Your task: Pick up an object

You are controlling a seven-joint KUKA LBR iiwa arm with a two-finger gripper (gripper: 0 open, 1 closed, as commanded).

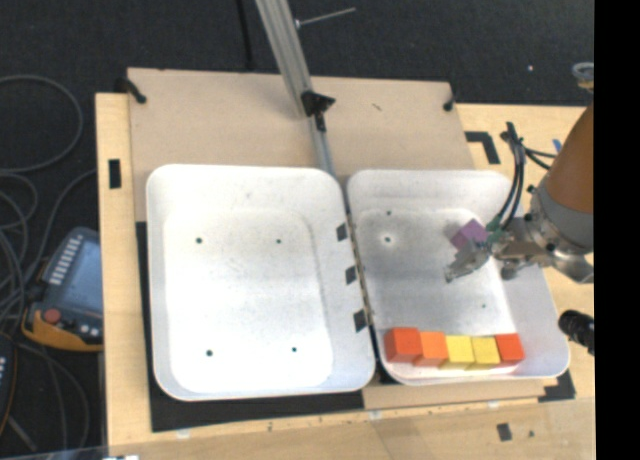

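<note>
- Gripper (468, 260) low inside the right bin (420, 193), close against a purple block (467, 235); cannot tell released or clenched.
- Could nudge that block aside rather than grasp it.
- Might brush the orange-and-yellow block row (455, 348) nearer the bin's front wall.

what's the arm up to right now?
The arm reaches in from the right over the right bin, its gripper low beside a small purple block. Whether it has the block, I can't tell. A row of orange, yellow and red blocks sits along that bin's near wall. The left bin is beside it.
</note>
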